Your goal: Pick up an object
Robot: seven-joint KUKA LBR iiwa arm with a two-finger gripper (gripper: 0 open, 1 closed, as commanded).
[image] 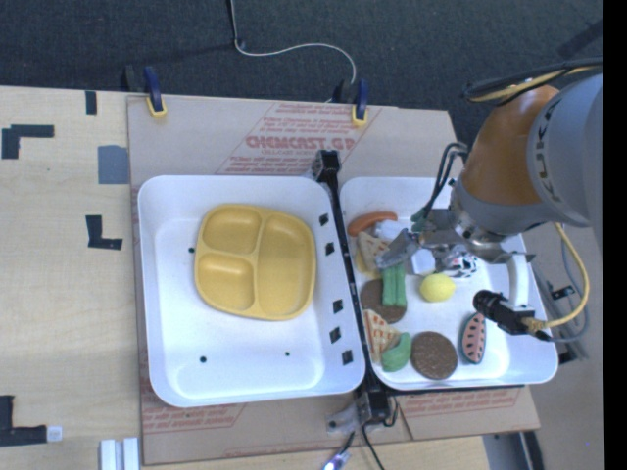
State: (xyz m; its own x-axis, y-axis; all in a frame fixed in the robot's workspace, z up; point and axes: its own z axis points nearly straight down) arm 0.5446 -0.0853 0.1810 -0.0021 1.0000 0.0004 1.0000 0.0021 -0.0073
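Hovering over the right bin point(529, 365), the claw point(419, 248), grip unclear, sits just above the lemon point(437, 287).

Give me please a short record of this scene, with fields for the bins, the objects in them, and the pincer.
left bin: holds a yellow divided plate
right bin: holds toy food
items in right bin: yellow lemon, green piece, brown cookie, watermelon slice, sausage
arm: reaches in from the right, over the right bin
pincer: low over the right bin, between the sausage and the lemon
pincer holding something: cannot tell
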